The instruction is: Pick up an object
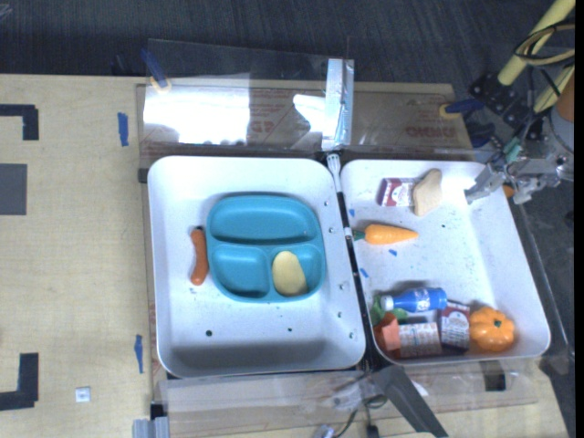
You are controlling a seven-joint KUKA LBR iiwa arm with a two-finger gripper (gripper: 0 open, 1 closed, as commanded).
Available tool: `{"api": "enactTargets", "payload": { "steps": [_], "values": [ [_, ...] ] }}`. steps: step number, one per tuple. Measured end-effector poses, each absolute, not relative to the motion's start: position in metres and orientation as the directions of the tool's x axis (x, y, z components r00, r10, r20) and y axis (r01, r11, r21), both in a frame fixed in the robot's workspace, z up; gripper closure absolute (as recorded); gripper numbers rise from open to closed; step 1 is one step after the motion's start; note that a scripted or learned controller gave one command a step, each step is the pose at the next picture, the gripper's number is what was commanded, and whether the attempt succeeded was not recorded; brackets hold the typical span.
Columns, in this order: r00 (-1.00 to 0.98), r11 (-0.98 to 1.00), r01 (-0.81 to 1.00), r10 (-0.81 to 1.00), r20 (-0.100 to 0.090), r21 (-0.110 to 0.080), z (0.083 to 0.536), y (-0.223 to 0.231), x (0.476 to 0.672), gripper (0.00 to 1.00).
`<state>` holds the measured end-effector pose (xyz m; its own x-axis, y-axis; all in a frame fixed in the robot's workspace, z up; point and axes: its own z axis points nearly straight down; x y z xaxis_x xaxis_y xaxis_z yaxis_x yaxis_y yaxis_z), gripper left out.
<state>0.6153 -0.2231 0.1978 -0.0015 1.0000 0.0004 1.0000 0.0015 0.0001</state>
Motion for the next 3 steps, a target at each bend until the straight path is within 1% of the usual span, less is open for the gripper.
{"api": "enactTargets", "payload": {
  "steps": [1, 2, 3],
  "values": [
    [-0.157, 0.157, 0.988, 0.988, -0.001, 0.004, 0.112, -0.135, 0.623, 0.0],
    [-0.062, 0.063, 0.997, 0.998, -0.022, 0.035, 0.101, -0.115, 0.589, 0.0],
    [-0.084, 0.085, 0.996, 0.996, -0.024, 0.034, 0.102, -0.114, 0.605, 0.0]
  ]
}}
